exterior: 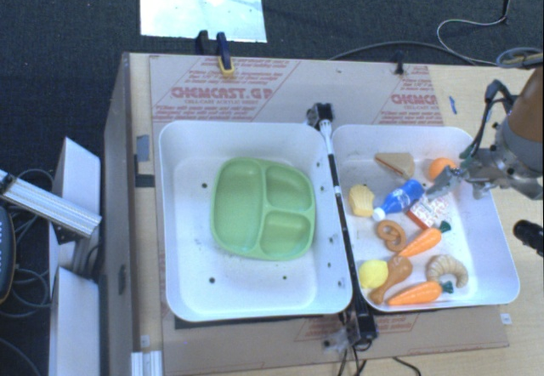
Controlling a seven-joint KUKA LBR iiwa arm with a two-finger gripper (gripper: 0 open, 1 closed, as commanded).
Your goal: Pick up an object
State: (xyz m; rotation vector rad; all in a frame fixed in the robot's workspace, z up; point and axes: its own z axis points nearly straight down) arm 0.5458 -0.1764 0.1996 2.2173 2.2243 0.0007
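One blue bottle (401, 198) beside hand (445, 185)

There are two white bins on the worktop (127, 196): the left bin (183, 281) and the right bin (493, 264).

The left bin has one thing in it, a green tray (259, 208) that has three compartments.

In the right bin I count ten small toy foods:
- two carrots, the upper carrot (421, 242) and the lower carrot (416, 294)
- one sandwich wedge (396, 164)
- one orange fruit (441, 168)
- one blue bottle (398, 198)
- one yellow piece (362, 201)
- one pretzel (392, 234)
- one lemon (372, 273)
- one drumstick (393, 274)
- one croissant (448, 268)

There is also one red and white packet (427, 213).
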